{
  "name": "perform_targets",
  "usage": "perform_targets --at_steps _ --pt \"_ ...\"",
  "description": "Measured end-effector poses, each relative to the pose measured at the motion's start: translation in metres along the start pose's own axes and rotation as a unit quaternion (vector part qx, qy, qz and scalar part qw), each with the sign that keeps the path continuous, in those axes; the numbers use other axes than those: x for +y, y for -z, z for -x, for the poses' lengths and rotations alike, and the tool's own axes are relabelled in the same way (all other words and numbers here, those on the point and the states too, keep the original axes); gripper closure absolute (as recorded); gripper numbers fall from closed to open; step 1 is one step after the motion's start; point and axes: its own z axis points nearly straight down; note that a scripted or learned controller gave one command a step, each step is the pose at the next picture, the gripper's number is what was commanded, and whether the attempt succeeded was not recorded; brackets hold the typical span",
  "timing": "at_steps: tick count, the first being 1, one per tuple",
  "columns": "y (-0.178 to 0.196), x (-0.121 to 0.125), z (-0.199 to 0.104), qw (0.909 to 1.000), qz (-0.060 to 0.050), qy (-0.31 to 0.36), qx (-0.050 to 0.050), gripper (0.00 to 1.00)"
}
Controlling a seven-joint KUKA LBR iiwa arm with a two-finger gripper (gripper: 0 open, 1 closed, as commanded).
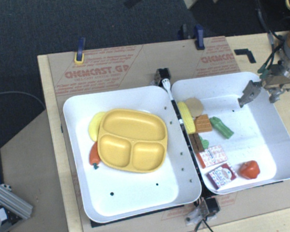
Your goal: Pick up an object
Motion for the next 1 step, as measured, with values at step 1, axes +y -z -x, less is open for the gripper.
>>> perform_targets --at_steps 1 --pt "0.0068 0.0025 -0.0001 1.0 0.006 0.001 -0.001 0.0"
